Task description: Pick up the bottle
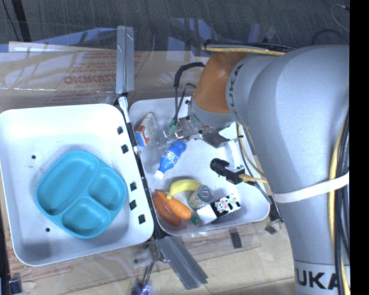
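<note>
Two-finger gripper [179,129] lowered in the right white bin [253,209].
Whether it was released or clenched could not be told; the white plastic bottle with blue cap [171,156] was seen at its six o'clock, touching.

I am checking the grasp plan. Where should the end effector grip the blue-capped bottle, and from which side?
Probably across the bottle's white middle, coming from above. It lies flat and slanted in the right bin, blue end up-right, with bare floor along both long sides.
</note>
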`<state>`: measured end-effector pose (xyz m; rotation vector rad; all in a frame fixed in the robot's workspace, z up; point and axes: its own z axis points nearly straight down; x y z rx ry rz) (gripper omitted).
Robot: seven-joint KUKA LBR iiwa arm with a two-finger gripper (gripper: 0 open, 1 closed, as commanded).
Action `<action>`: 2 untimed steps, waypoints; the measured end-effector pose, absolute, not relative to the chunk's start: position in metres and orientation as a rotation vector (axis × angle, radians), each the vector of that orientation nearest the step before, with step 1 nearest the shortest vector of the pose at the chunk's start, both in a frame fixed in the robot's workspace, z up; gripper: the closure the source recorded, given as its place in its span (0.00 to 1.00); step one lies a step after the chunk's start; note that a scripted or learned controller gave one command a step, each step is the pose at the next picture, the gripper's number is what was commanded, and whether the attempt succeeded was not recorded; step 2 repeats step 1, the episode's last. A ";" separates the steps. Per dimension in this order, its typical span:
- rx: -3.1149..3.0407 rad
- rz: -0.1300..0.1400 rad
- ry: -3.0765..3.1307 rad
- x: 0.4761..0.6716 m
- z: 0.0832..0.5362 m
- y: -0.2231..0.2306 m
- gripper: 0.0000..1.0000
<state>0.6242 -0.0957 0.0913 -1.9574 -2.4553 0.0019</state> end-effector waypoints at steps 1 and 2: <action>-1.609 0.000 -2.699 0.638 0.233 -0.059 1.00; -1.609 0.000 -2.699 0.638 0.233 -0.059 1.00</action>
